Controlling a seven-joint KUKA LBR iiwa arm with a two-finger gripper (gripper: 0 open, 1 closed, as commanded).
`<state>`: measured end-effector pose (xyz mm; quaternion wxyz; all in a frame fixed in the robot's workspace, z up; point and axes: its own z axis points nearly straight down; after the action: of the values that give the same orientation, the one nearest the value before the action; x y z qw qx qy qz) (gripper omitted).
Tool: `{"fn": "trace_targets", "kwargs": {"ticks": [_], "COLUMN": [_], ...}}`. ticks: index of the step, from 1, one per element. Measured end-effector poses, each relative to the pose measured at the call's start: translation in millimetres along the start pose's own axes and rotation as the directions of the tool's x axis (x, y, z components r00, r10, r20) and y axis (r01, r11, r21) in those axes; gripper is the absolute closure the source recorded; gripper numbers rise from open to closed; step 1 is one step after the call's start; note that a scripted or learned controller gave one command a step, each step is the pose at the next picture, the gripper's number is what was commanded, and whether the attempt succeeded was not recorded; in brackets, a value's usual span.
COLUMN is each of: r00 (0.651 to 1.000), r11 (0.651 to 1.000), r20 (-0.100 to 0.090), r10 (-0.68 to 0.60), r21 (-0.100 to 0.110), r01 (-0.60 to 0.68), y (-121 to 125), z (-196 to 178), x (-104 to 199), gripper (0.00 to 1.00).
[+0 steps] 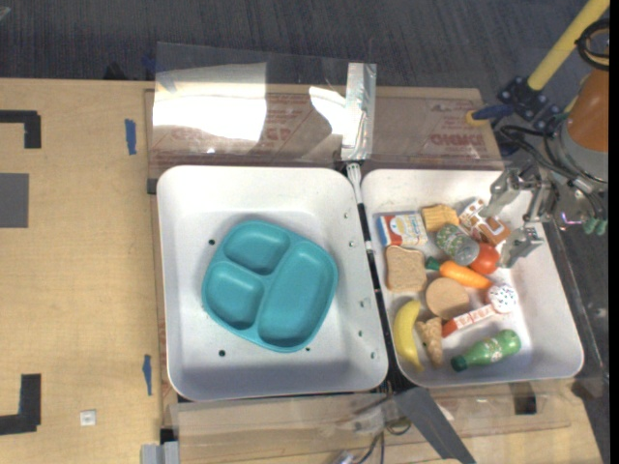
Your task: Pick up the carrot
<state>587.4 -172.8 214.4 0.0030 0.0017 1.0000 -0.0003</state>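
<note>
Carrot [464, 276] lies below-left of empty, parted jaws.

I count two white bins: the left bin [184, 288] and the right bin [551, 298]; one teal divided plate [270, 284]; one carrot [464, 276]; one banana [407, 334]; one green bottle [488, 349]; one red tomato [486, 258]; two bread slices [405, 269] and [447, 298]; one gripper [517, 222].
</note>
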Motion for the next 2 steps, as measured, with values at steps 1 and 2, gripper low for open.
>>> {"fn": "trace_targets", "kwargs": {"ticks": [1, 2], "r00": [1.000, 0.999], "r11": [1.000, 0.999], "r20": [0.008, 0.007], "r10": [-0.017, 0.050], "r21": [0.002, 0.001], "r01": [0.017, -0.050], "y": [31.7, 67.7], "z": [115.0, 124.3], "x": [0.5, 17.9], "gripper": [0.00, 0.00]}}
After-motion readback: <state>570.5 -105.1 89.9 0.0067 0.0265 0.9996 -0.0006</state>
